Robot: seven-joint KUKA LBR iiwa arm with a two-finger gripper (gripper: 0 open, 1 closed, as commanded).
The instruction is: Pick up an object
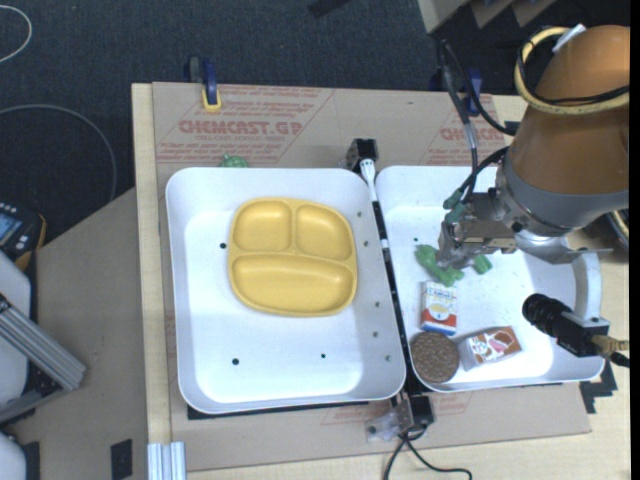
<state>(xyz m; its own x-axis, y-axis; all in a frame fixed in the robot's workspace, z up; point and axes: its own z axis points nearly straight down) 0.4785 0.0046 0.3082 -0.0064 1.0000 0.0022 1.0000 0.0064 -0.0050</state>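
My gripper (458, 252) hangs low in the right bin (412, 216), right over a green object (431, 261) whose ends stick out on both sides of it. The arm's grey and orange body hides the bin's far right part. In front of the gripper lies a small white and orange carton (438, 308). Closer to the front rim are a round brown disc (435, 357) and a brown and white packet (492, 346).
The left bin (190, 298) holds a yellow divided plate (293, 256). A black clamp (362, 154) sits at the back between the bins. A black fitting (558, 324) juts over the right bin's front right corner. A small green scrap (233, 161) lies behind the left bin.
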